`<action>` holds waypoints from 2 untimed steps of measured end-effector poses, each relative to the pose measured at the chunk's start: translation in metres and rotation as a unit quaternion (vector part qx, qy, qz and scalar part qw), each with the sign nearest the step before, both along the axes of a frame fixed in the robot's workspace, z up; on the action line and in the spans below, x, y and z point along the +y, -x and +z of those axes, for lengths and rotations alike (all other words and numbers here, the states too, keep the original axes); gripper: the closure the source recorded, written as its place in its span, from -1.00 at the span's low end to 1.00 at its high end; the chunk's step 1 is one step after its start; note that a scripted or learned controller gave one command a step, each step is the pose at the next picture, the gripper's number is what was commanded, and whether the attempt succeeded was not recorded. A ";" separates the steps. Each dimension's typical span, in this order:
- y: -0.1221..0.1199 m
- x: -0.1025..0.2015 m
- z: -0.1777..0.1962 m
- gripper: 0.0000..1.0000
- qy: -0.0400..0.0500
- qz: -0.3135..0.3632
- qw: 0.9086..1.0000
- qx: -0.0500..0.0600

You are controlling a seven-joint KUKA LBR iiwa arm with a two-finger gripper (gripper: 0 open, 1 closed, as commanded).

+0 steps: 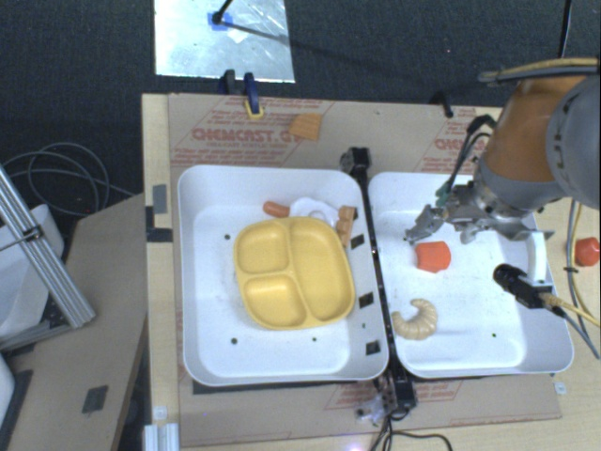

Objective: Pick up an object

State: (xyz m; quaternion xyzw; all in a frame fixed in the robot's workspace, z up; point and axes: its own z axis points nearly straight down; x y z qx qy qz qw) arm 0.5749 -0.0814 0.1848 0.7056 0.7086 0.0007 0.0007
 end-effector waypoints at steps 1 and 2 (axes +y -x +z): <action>-0.021 -0.066 -0.106 -1.00 0.001 -0.004 1.000 0.001; -0.023 -0.062 -0.089 1.00 0.001 0.000 1.000 -0.001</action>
